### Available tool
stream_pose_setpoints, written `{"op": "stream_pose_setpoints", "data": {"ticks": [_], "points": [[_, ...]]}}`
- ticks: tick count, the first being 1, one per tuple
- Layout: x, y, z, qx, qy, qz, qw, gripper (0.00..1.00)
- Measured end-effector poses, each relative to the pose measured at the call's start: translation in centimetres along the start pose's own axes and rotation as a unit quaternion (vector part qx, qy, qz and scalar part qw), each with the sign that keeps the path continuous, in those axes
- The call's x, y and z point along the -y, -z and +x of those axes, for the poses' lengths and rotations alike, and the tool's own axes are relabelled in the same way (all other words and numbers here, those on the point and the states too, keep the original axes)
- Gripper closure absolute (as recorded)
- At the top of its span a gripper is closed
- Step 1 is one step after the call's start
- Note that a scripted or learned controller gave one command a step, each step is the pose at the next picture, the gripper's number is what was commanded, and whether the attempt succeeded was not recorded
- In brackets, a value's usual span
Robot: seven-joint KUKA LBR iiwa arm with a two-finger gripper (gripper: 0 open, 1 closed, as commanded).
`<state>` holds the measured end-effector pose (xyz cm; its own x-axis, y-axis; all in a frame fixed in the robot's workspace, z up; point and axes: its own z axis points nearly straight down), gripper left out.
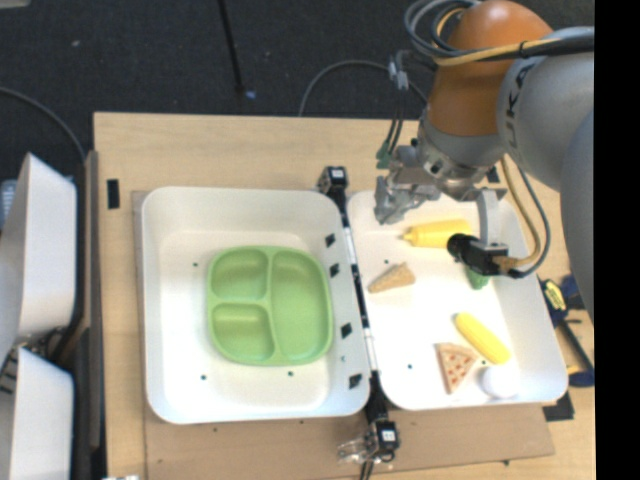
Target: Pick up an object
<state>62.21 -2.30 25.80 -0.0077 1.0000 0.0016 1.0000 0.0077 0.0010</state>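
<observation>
Now the gripper [397, 200] hangs over the right bin's [420, 388] far-left corner; whether it's clenched, I cannot tell. The yellow corn cob [432, 233] lies just right, long axis crosswise.

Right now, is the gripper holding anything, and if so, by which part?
Nothing is held. The gripper hangs over the right bin's far left corner with nothing between its fingers; the nearest item, the yellow bottle, lies apart beside it.
</observation>
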Motion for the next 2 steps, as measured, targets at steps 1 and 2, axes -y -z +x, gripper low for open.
{"op": "stream_pose_setpoints", "data": {"ticks": [1,2], "points": [[0.2,0.5,5.6,0.000,0.000,-0.001,1.0000,1.00],[0.2,-1.2,10.0,0.001,-0.001,0.001,1.0000,1.00]]}}
